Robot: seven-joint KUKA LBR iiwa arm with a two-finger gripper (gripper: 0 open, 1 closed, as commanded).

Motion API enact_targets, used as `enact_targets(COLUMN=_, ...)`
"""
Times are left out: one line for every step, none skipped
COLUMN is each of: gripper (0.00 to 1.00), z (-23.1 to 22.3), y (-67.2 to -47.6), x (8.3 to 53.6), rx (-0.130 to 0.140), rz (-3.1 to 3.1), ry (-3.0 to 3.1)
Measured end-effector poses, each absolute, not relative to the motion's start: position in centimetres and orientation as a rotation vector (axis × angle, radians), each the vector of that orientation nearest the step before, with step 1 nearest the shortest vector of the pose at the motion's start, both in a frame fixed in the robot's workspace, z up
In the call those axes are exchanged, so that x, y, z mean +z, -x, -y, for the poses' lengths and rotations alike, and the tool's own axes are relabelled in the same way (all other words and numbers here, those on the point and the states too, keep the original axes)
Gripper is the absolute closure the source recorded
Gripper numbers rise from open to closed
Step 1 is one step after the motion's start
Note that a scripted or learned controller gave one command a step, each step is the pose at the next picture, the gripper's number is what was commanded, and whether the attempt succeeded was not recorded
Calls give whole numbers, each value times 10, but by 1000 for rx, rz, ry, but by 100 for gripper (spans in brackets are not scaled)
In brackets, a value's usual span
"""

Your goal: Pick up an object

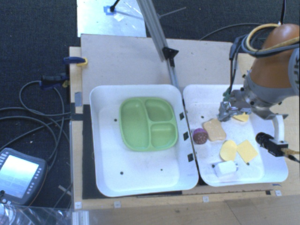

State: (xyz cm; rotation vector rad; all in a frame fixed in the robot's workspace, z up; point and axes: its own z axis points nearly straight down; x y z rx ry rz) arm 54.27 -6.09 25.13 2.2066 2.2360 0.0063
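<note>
My gripper (225, 112) hangs low over the upper middle of the right bin (197, 95), on the grey arm with the orange band that comes in from the right. A tan bread slice (214, 129) lies just below and left of it. A small yellow piece (242, 118) peeks out beside the gripper on its right, partly hidden by the wrist. A dark red ball (200, 136) rests near the bin's left wall. Further forward lie a round yellow slice (228, 150), a square yellow slice (247, 151) and a white block (226, 168).
The left bin (105, 172) holds a green divided plate (148, 124) near its middle. A grey pole (154, 27) slants down from the top to the bins' shared back corner. Cables and a pendant (18, 175) lie off the bench at left.
</note>
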Motion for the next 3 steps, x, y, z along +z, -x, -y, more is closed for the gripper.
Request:
enact_targets(gripper=100, z=16, y=-536, x=249, rx=3, rz=-2234, ry=-2210)
enact_targets(gripper=100, z=-35, y=-546, x=243, rx=4, rz=-2234, ry=-2210)
enact_targets(gripper=100, z=-90, y=-546, x=230, rx=2, rz=-2236, ry=-2210)
